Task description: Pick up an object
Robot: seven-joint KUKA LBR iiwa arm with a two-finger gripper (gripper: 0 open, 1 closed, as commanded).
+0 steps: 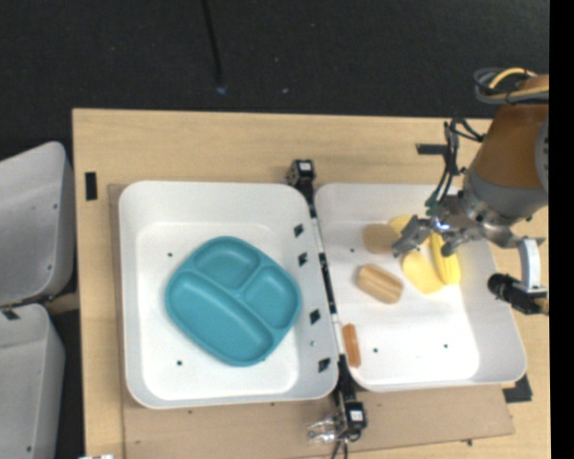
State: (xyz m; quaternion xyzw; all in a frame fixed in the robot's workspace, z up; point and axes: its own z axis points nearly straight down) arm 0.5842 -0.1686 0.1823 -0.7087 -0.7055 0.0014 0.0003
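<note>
We see a yellow banana-like toy [429, 268] lying in the right bin [411, 352], with the gripper [429, 237] directly over it, fingers spread and nothing visibly held between them. Just left lie two tan bread-like pieces [379, 283] and, near the divider, a small hot dog [351, 344]. The left bin [148, 352] holds a teal divided plate [231, 299].

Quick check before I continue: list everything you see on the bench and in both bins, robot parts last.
Bins: 2, white, side by side on the bench.
Divided plate: 1, teal, left bin.
Bread rolls: 2, tan, right bin, one partly under the gripper.
Yellow items: a cluster, count unclear, right bin under the gripper.
Small sausage-like piece: 1, orange-brown, right bin's left edge.
Bench: 1, light wood.
Arm: 1, grey and orange, from the right.
Gripper: 1, over the yellow items.
</note>
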